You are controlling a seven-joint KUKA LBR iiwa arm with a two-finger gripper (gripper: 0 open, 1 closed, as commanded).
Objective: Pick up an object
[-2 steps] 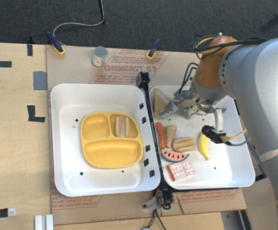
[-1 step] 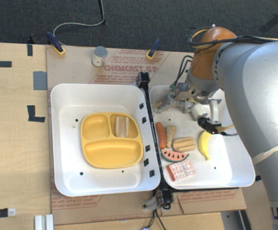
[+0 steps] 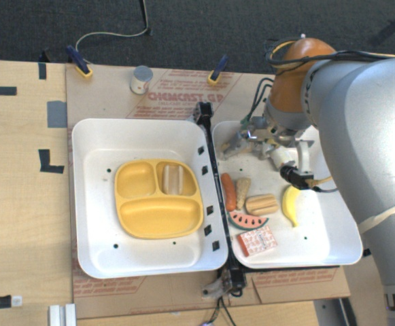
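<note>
Below the pincer [image 3: 251,140], whose finger state I cannot tell, lies the carrot [image 3: 229,191], apart from it.

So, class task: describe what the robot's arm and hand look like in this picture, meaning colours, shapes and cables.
The arm is thick, rounded and smooth grey, with an orange band above the wrist. Thin black cables loop over the band and trail past the wrist. The hand is a small, metallic grey and black assembly at the arm's end.
</note>
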